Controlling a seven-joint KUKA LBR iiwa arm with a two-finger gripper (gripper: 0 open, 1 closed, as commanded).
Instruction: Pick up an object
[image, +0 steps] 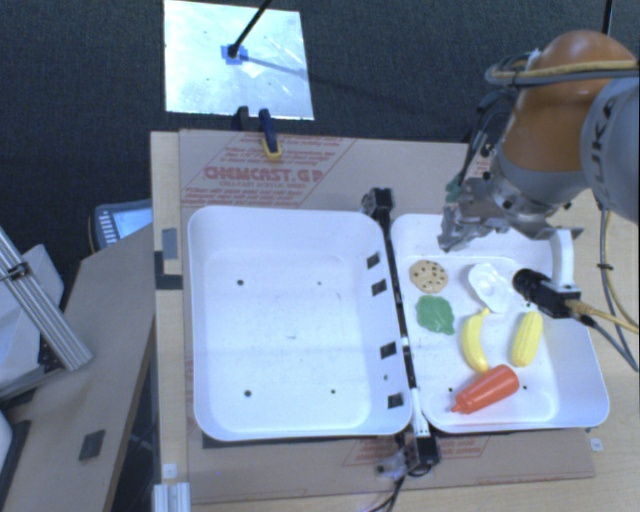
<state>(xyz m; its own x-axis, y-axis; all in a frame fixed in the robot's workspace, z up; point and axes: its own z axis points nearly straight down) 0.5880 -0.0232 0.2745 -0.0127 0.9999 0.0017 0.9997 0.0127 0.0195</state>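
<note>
My gripper (452, 236) hangs over the far left part of the right bin (585, 392), a little above and to the right of a round speckled cookie (428, 275). Nothing shows in its grasp. A white object (486, 284) lies just right of the cookie. Below them sit a green leafy piece (435, 315), a yellow banana (474, 341), a corn cob (526, 338) and an orange carrot (487, 389) near the bin's front.
The left bin (290, 320) lies beside the right one, with a black divider strip (393, 310) between them. A black cylinder with a cable (542, 291) juts over the right bin from the arm. Cardboard (270, 170) lies under both bins.
</note>
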